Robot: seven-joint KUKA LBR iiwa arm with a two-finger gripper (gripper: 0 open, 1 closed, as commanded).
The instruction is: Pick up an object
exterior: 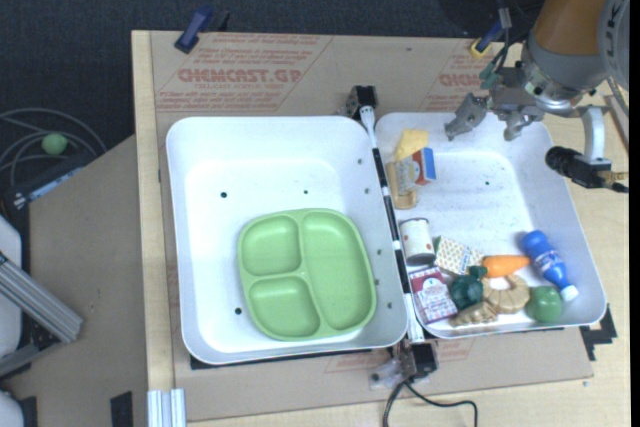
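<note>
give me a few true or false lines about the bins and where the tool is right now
1. The green divided plate lies in the left bin. True.
2. The blue bottle lies in the left bin. False: it lies in the right bin, near its right wall.
3. The tool hangs over the far edge of the right bin. True.
4. The tool holds the orange carrot. False: the carrot lies in the bin, among the small items at its near end.
5. The plate has three compartments. True.

open floor mid right bin (pixel 500 190); toys (pixel 490 285) crowding its near corner
</note>
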